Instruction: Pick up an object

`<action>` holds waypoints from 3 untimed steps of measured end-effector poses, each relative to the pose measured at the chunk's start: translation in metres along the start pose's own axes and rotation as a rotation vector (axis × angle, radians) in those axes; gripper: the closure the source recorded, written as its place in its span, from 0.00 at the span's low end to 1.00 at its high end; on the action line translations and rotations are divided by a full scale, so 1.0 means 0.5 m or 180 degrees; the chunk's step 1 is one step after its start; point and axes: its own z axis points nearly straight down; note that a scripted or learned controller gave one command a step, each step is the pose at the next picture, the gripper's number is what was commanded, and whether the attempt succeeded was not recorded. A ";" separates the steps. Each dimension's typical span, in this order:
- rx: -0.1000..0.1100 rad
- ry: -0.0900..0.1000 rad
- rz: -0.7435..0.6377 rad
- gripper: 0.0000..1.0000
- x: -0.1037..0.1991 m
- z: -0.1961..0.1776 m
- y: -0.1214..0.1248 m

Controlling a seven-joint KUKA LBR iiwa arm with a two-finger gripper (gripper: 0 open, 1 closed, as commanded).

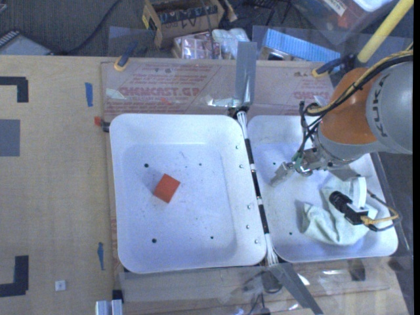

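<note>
An orange-red cube [167, 188] lies on the floor of the left bin [131, 133], left of its middle. A crumpled white cloth [323, 223] rests in the front part of the right bin [275, 131]. My gripper [282, 172] hangs low over the right bin, near its left side, above and to the left of the cloth. It points toward the divider between the bins. I see nothing held in it. The grey and orange arm [357, 113] covers the right bin's back right part.
A ridge with a cable [252, 176] separates the two bins. Behind the bins lie a cardboard sheet [164, 87] and clutter. The wooden bench [52, 176] stretches to the left.
</note>
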 end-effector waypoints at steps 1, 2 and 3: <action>-0.0016 -0.0003 0.0009 1.00 -0.002 -0.021 0.002; 0.0021 0.0006 -0.0343 1.00 0.100 -0.191 0.039; 0.0008 0.0002 -0.1334 1.00 0.240 -0.388 0.123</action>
